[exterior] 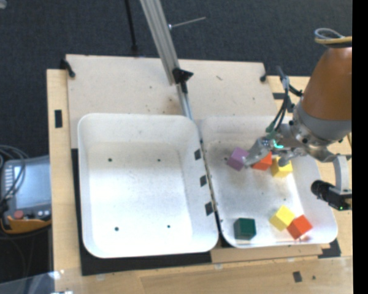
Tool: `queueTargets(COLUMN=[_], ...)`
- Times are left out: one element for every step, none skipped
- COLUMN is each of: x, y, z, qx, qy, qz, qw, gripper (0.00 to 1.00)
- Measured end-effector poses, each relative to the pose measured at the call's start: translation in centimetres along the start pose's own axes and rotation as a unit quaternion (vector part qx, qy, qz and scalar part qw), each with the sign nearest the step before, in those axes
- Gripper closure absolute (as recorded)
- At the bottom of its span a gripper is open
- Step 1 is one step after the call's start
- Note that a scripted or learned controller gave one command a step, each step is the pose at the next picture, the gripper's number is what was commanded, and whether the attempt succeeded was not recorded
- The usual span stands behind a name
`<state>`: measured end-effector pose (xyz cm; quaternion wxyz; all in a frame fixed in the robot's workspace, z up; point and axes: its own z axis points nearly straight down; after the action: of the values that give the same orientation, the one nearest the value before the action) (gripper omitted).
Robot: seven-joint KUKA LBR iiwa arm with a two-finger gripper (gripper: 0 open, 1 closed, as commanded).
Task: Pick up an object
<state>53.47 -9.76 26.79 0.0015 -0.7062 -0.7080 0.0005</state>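
Observation:
The right bin (257,241) holds several small blocks. A purple block (237,159) lies near its upper middle, with an orange block (264,162) and a yellow block (283,168) just to its right. My gripper (261,154) hangs low over that cluster, its tips right at the orange block, between the purple and yellow ones. Whether anything sits between the fingers is hidden by the wrist. Near the bin's front edge lie a dark green block (245,228), a second yellow block (283,217) and a red-orange block (300,226).
The left bin (86,164) stands beside the right one, with a raised divider (203,176) between them. A slanted metal pole (165,48) rises from behind the bins. A control pendant (21,195) with cables lies off the bench at far left.

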Motion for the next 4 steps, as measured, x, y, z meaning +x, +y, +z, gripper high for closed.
queueTargets(x=[-0.1,0.0,-0.9,-1.6], y=[0.1,0.4,0.0,0.0], z=[-0.2,4.1,8.7,14.9], qx=[-0.002,0.000,0.001,0.001], qy=[0.000,-0.001,-0.002,-0.001], qz=[0.001,0.003,0.002,0.002], qw=[1.0000,1.0000,1.0000,1.0000], gripper=[0.00,0.00,0.00,0.00])
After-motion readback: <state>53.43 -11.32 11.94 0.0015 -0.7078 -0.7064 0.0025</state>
